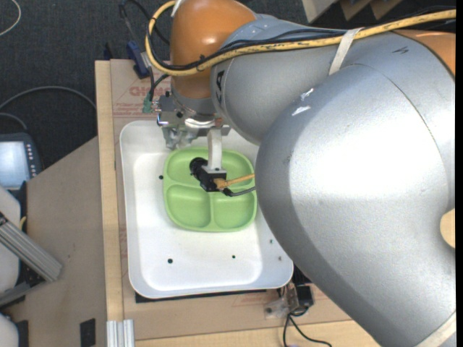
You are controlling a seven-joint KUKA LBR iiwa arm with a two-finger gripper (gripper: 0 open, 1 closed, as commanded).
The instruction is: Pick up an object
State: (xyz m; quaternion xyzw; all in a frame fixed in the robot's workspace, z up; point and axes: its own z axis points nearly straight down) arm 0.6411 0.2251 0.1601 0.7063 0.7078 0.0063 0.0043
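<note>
- We see one pincer (190,130), hanging from the wrist of the grey arm (347,194) below its orange band; whether it is wide or narrow we cannot tell from this slant.
- We count one task thing: a green divided plate (192,208). It lies flat, directly beneath the pincer and reaching from there toward the near side.
- The plate is a rounded square, about as wide as it is deep, so we can name no clear long axis.
- We count three compartments in the plate. The large one lies on the far side, right under the pincer; the two smaller ones sit side by side on the near side of it.
- The main ridge of the plate runs left to right across the view; a shorter ridge runs from it toward the near rim.
- Nothing shows held in the pincer.
- We see one white bin (195,270) carrying the plate, its floor spreading well beyond the pincer to the near side; three small dark dots mark that floor.
- The bin rests on the brown desk (107,230), whose bare strip lies left of the pincer.
</note>
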